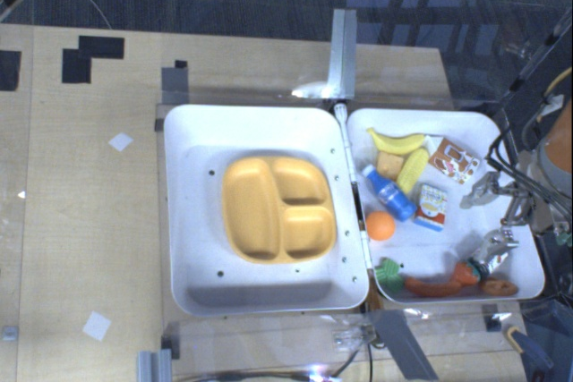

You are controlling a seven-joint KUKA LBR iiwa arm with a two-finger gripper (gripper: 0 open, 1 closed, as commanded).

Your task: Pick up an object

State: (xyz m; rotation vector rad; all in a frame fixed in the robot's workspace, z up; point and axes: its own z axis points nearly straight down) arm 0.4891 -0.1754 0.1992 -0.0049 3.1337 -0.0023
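Observation:
My gripper hangs over the right side of the right bin, its two metal fingers spread open with only white bin floor between them. To its left lie a banana, a yellow corn-like piece, a blue bottle, an orange ball and two small cartons. Along the bin's front wall lie a green piece, a long red-brown piece and an orange piece, which sits just below the lower finger.
The left bin holds a yellow divided tray. A metal post stands behind the seam between the bins. Cables and the arm crowd the right edge. Bare wooden bench stretches to the left.

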